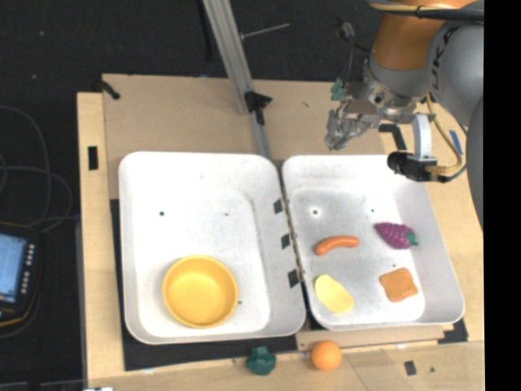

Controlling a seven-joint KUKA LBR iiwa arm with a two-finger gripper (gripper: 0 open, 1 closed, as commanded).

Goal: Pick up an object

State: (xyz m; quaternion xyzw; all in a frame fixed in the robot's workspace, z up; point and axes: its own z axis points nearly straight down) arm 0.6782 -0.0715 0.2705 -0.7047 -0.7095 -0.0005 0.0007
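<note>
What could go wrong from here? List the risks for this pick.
1. The gripper hangs above the right bin's far rim, away from every item, so a straight descent would likely meet bare rim or bench.
2. The yellow piece and orange square look low and flat; fingers may slide over them.
3. The sausage lies near the divider between the bins, which could block one finger.
</note>
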